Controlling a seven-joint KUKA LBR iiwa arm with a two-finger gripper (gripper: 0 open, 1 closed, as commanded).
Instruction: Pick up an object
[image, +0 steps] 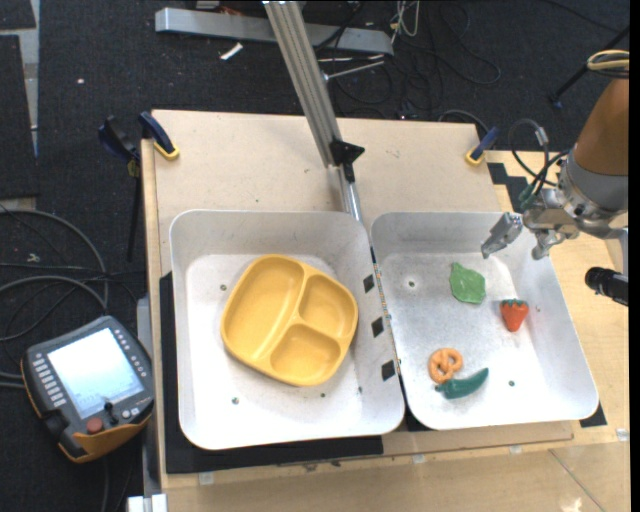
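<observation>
While the arm reaches in over the right bin (560, 380), we see its gripper (522, 237) hanging above that bin's far right corner with its two fingers spread apart and nothing between them. Below it and a little nearer to us lie four small toy foods on the bin floor: a green leaf-shaped piece (467, 284), a red strawberry (514, 314) just beside it, and further forward an orange pretzel (446, 363) touching a dark green pepper (464, 384). The left bin (190, 300) carries a yellow divided plate (289, 319). We judge the leaf-shaped piece the closest candidate, with the strawberry close behind. All four look like light, hollow plastic, stiff enough to pinch yet smooth and likely to slip or skate across the metal floor if struck off-centre. We would take the strawberry across its plump middle, since the leaf looks flat and low, offering little height to close on. The pretzel and pepper lie against each other, so a grasp there risks nudging both.
</observation>
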